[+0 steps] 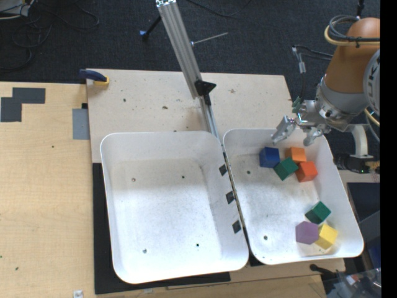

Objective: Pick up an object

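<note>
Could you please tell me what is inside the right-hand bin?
The right bin holds seven blocks: blue, two orange, two green, purple and yellow. Anything beneath them is covered.

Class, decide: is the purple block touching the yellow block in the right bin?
Touching. The camera view shows the purple block pressed against the yellow block, with no white floor between them.

Robotics lab: bench (155, 98), white bins (124, 144)

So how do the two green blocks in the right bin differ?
One green block sits in the upper cluster, touching the blue block and an orange block; the other green block lies lower, beside the purple block and yellow block. The upper one is nearer the gripper. Both are small cubes of similar green.
</note>
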Action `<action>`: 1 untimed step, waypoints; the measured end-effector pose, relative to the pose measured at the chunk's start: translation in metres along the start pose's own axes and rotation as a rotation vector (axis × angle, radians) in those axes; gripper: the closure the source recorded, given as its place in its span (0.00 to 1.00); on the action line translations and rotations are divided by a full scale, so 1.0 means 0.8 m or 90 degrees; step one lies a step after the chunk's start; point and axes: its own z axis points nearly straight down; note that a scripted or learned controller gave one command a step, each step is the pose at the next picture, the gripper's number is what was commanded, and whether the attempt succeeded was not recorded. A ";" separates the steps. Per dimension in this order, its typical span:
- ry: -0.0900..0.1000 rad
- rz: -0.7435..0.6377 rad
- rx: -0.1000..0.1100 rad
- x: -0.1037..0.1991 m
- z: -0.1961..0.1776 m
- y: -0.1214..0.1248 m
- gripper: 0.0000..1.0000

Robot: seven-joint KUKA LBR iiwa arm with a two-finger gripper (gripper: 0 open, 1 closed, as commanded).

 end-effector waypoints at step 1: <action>-0.001 -0.002 -0.003 0.000 -0.004 0.001 0.00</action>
